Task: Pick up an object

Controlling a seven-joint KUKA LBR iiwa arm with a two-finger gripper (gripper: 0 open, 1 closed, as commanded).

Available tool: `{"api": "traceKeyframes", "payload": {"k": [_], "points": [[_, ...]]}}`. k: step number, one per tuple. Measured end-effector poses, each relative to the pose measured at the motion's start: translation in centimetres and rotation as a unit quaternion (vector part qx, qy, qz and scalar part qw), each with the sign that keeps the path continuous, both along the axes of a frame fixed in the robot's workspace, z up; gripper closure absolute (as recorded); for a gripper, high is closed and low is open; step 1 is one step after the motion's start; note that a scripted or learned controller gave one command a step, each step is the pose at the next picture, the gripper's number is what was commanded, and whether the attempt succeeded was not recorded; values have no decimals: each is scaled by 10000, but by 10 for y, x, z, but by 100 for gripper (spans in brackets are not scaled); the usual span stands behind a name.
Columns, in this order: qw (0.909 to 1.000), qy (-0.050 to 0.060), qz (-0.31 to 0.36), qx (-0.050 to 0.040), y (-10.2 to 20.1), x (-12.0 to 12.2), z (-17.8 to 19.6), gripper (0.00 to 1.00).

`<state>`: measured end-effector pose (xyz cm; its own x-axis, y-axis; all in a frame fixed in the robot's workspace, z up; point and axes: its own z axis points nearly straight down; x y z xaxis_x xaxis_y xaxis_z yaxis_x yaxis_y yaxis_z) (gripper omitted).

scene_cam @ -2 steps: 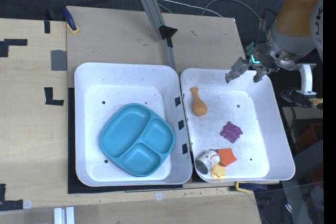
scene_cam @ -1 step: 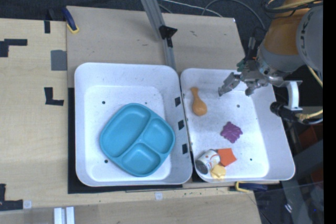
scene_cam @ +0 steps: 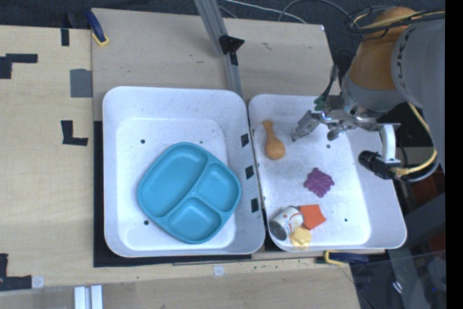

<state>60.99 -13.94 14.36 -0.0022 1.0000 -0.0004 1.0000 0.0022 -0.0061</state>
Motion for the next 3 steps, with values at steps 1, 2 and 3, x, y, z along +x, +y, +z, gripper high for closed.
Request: {"api": "traceKeyframes", "payload": {"k": [1, 2, 3], "points": [[10000, 5, 1, -1, 1, -2, -54, 0], [10000, -16, 8, 3, 2, 0, -41, 100], [10000, -49, -4, -5, -8, 0, 10, 100]]}}
